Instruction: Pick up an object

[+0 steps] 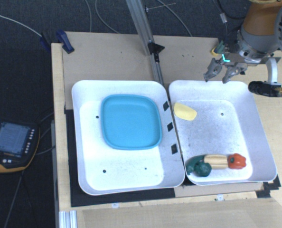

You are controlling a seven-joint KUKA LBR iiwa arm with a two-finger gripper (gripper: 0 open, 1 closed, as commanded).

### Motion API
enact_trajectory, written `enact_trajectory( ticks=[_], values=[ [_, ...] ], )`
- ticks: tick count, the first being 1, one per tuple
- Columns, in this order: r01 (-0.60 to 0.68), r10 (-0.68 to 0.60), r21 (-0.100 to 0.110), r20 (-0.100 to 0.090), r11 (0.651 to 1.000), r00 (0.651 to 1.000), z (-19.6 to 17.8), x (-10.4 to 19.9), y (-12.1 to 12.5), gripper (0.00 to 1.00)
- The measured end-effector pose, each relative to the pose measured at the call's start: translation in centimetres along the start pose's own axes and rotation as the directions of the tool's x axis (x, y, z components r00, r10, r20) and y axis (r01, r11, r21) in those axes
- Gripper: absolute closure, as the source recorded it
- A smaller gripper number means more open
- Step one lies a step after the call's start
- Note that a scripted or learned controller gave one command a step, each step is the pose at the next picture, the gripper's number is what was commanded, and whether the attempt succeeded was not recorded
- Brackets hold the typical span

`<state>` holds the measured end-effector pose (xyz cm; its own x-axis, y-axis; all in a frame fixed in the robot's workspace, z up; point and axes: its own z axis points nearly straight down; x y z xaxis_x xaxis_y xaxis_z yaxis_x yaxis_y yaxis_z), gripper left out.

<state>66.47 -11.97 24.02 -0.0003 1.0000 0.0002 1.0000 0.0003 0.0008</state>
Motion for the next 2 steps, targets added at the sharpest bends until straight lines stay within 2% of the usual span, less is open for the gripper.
enact_trajectory(
  ticks=[1, 2],
  values=[
    [0.0, 0.0, 0.0, 0.0, 1.0, 1.0, 0.0, 0.0, 0.0, 0.0],
    [0.0, 0.0, 0.004, 0.0, 1.0, 1.0, 4.2, 0.2, 0.1, 0.0]
  ],
)
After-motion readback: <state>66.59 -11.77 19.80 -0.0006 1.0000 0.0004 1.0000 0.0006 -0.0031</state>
